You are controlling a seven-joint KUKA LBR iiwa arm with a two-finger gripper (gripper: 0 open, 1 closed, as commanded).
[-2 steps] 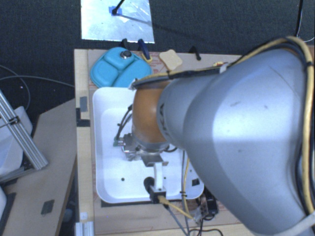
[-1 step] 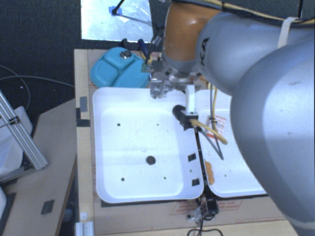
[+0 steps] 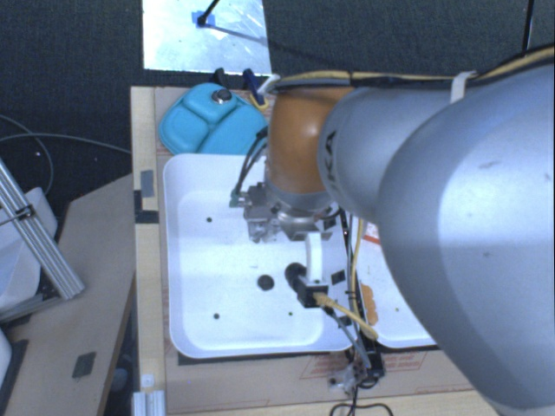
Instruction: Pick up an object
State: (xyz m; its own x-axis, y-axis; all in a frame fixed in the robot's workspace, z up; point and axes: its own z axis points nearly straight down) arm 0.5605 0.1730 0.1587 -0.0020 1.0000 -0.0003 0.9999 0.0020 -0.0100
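The grey arm with its orange band point(image 3: 295, 146) reaches in from the right and hangs over the left white bin point(image 3: 195, 258). Its gripper point(image 3: 258, 230) points down over the back middle of that bin, close to the floor. A small black round object point(image 3: 265, 282) lies on the bin floor just in front of the gripper, apart from it. Nothing shows between the gripper and the floor. The arm hides most of the right bin point(image 3: 403, 323).
A blue plastic container point(image 3: 212, 121) sits behind the left bin, beyond its rim. A shiny sheet point(image 3: 204, 24) lies farther back. An orange-brown item point(image 3: 368, 300) shows at the right bin's left edge. An aluminium frame point(image 3: 39, 250) stands at the left.
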